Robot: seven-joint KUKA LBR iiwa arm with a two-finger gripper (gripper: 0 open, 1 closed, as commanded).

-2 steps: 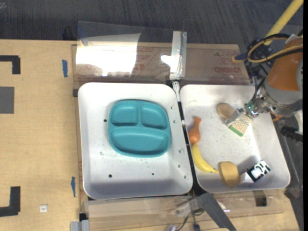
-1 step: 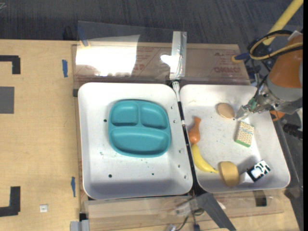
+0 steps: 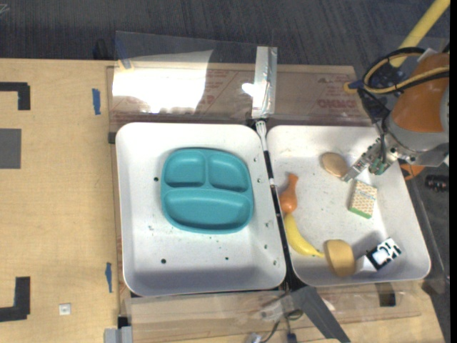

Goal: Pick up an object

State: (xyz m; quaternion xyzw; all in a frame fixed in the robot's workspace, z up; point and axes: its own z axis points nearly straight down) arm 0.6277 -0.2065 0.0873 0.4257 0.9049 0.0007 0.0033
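The right bin [image 3: 418, 224] holds several small things. A tan oval piece [image 3: 333, 164] lies near its back, and a pale patterned square block [image 3: 363, 199] lies a little right of its middle. An orange carrot-like piece [image 3: 288, 194] and a yellow banana [image 3: 300, 239] lie along the left wall. A tan rounded chunk [image 3: 340, 256] and a black-and-white block [image 3: 383, 254] sit at the front. My gripper [image 3: 365, 166] hangs low over the bin's back right, just right of the tan oval and above the patterned block. Nothing shows in its grasp.
The left bin [image 3: 136, 213] bears a teal divided plate [image 3: 208, 190]. A clear plastic sheet [image 3: 178, 81] and a metal strip [image 3: 264, 81] stand behind the bins. The arm's orange band [image 3: 421, 106] and yellow cables [image 3: 389, 73] hang over the right bin's back right corner.
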